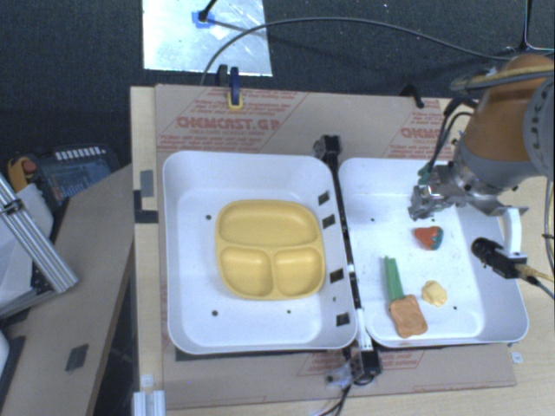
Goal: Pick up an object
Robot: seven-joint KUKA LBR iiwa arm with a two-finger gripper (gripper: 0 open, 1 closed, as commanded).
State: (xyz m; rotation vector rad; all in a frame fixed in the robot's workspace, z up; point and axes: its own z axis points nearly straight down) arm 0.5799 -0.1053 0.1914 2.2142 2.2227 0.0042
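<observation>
1. Presently, the pincer (pixel 424 206) is poised in the right bin (pixel 373 180), just above the red and blue object (pixel 428 237).
2. Its state cannot be told.
3. Nothing is lifted yet; a short descent onto that object is judged necessary.

Red block lettering reading what looks like "CHEMCAST GP" runs across the brown protective sheet (pixel 260 115) under the two bins, printed upside down from where the camera looks. The same red print repeats at an angle near the sheet's far right corner, where it is partly cut off, and faintly along the near edge below the bins, too broken up to read. Nothing else carries legible writing.
</observation>
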